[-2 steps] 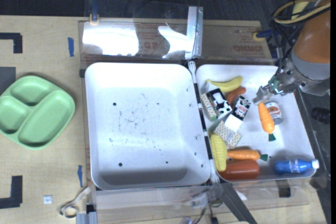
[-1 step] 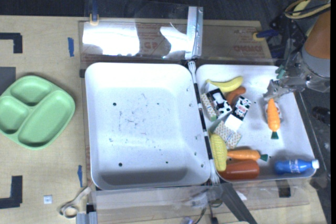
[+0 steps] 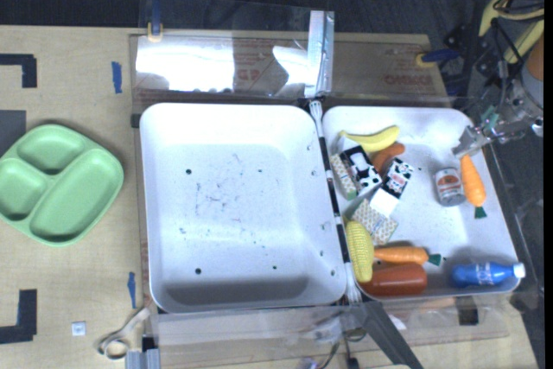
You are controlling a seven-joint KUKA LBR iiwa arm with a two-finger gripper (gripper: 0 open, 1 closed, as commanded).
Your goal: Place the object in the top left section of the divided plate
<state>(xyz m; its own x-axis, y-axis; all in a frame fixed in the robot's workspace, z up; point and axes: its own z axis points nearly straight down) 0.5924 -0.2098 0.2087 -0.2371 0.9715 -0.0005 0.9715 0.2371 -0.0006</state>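
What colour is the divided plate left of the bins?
Light green divided plate, clearest in the camera view.

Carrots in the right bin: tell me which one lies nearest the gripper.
The carrot by the bin's right wall, pointing up and down the view, just below the gripper. The other carrot lies crosswise near the bottom, above the red sausage.

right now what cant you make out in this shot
- Gripper: small and blurred at the right bin's far right rim; its state cannot be read from the camera view.
- Arm: mostly cut off by the right edge.
- Small can: label too small to read.
- Sausage: its left end is tucked under the corn.
- Packets by the divider: overlapping, so their outlines and print are unclear.
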